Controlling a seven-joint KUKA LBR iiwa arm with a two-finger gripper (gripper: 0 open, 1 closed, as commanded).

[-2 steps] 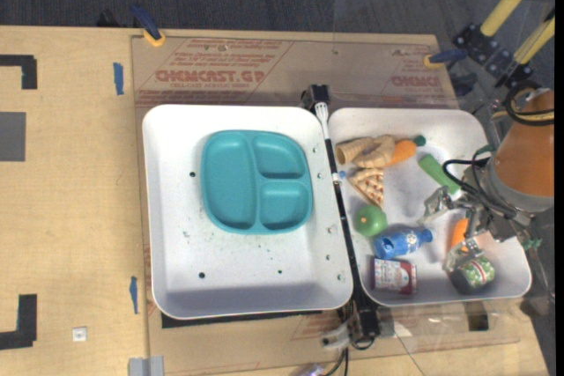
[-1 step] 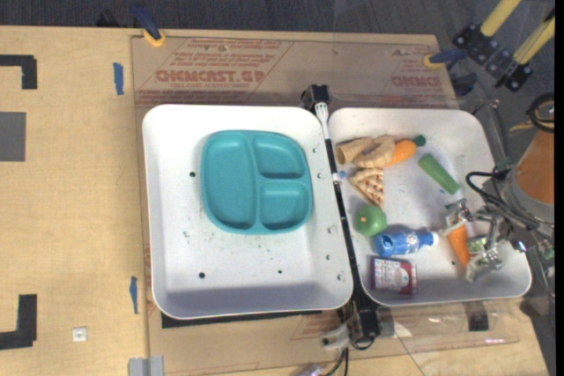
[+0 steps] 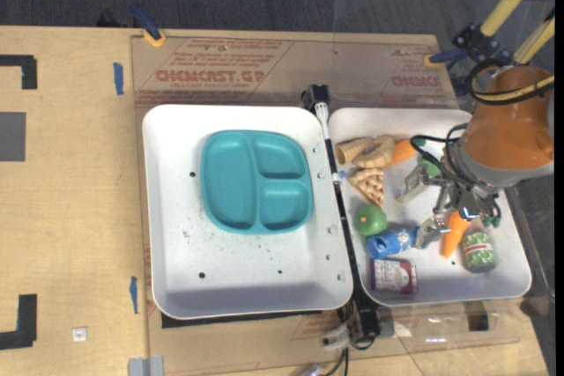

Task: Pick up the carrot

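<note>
The hand (image 3: 445, 207) was found low in the right bin (image 3: 515, 282), directly beside the carrot (image 3: 455, 233); whether its fingers were spread or closed could not be told from the view. The carrot was observed lying on the bin floor near the right side, between a blue item (image 3: 390, 241) and a green-and-red packet (image 3: 478, 250). No lift was evident, so the pick was judged not yet done. The long axis was noted running steeply from upper right to lower left, with the narrower end apparently lowermost.
</note>
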